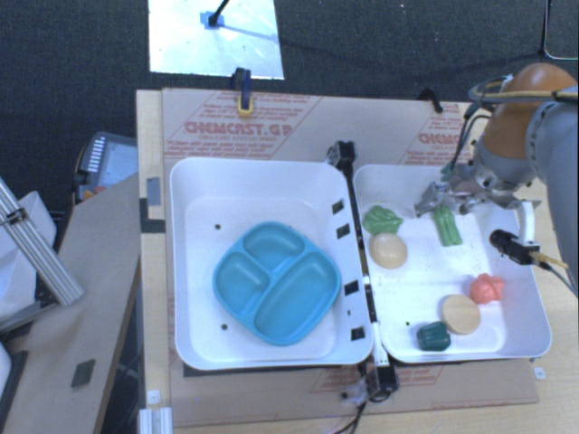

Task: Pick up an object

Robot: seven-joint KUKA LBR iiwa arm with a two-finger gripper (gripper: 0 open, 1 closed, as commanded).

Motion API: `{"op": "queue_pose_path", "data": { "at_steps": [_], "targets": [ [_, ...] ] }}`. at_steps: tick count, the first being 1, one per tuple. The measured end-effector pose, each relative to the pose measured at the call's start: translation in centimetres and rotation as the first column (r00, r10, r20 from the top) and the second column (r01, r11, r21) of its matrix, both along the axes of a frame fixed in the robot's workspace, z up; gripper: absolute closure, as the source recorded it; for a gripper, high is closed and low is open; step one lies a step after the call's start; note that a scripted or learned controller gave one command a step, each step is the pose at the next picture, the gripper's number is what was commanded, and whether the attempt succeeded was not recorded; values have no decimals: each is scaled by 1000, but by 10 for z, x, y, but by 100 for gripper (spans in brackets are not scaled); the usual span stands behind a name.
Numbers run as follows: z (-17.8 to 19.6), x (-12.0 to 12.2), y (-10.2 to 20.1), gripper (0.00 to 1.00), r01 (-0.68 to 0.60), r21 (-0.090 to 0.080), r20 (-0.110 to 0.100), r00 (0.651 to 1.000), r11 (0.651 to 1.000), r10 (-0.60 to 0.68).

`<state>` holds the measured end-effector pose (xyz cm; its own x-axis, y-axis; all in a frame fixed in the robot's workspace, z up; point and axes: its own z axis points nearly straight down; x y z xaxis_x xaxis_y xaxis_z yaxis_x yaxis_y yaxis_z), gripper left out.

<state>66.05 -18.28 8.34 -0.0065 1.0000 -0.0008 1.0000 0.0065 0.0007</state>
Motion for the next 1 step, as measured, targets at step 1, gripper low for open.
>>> {"op": "queue_pose_path", "data": {
  "at_steps": [1],
  "targets": [
    [13,2,0,100,-2,-2,6,1000,1000,2]
  ]
}}
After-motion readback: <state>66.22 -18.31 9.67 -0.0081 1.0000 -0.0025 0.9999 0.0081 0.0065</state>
